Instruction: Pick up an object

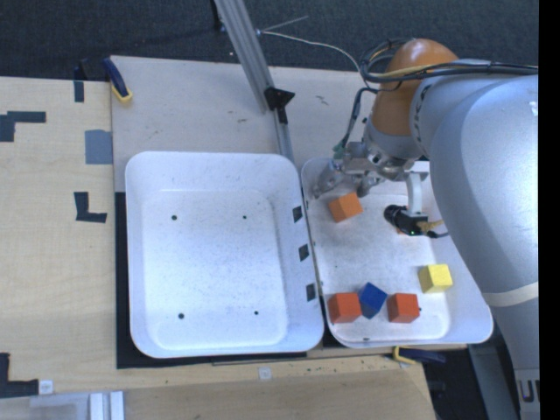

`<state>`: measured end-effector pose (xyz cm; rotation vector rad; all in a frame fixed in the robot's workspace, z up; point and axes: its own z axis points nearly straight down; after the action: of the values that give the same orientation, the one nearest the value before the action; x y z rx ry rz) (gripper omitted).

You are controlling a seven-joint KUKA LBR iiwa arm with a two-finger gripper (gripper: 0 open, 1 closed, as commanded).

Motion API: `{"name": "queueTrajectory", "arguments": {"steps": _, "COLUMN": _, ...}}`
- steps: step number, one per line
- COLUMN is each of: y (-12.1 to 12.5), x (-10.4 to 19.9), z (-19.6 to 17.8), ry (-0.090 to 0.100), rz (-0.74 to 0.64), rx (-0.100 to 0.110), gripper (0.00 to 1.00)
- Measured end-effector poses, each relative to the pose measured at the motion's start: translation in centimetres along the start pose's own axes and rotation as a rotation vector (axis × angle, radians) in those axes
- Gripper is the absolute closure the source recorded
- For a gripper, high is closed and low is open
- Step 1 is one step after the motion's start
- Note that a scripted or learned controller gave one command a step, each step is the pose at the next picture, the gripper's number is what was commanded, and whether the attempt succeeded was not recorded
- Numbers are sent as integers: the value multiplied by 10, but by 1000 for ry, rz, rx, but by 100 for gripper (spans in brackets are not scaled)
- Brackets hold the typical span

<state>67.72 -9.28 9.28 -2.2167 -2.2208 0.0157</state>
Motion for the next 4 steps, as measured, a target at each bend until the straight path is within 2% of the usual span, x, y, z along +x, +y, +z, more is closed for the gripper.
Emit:
{"name": "queueTrajectory", "arguments": {"steps": 1, "y": 1, "x": -31, "z": 3, "ry": 8, "rz": 3, "rx": 6, "gripper": 0}}
{"name": "queueTrajectory", "arguments": {"steps": 2, "y": -12, "x": -19, "z": -192, "ry": 3, "rz": 0, "rx": -17, "gripper": 0}}
{"name": "queueTrajectory", "arguments": {"steps": 3, "y": -61, "x": 3, "z": -7, "ry": 5, "rz": 0, "rx": 1, "gripper": 0}}
{"name": "queueTrajectory", "arguments": {"steps": 4, "y": -59, "x": 2, "z": -21, "ry": 5, "rz": 0, "rx": -6, "gripper": 100}}
